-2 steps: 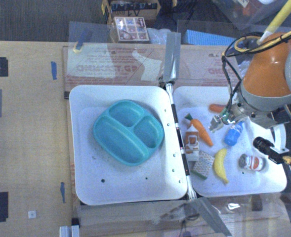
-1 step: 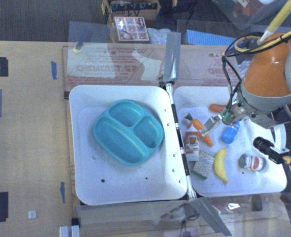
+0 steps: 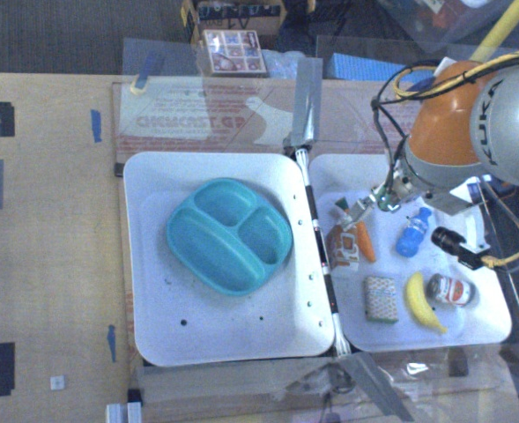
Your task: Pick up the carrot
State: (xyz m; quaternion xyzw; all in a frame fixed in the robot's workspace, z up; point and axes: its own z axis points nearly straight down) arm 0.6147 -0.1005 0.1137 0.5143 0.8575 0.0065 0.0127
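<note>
Yellow banana (image 3: 424, 304) lower right, small orange carrot (image 3: 364, 241) above-left.
Metal two-finger hand (image 3: 362, 208) hovers just above the carrot (fingers apart, gripping nothing), right white bin (image 3: 493, 324).

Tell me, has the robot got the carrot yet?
Not yet. The carrot lies on the floor of the right bin, beside a brown packet. The gripper has reached a spot just above it. Grabbing and lifting are left.
</note>
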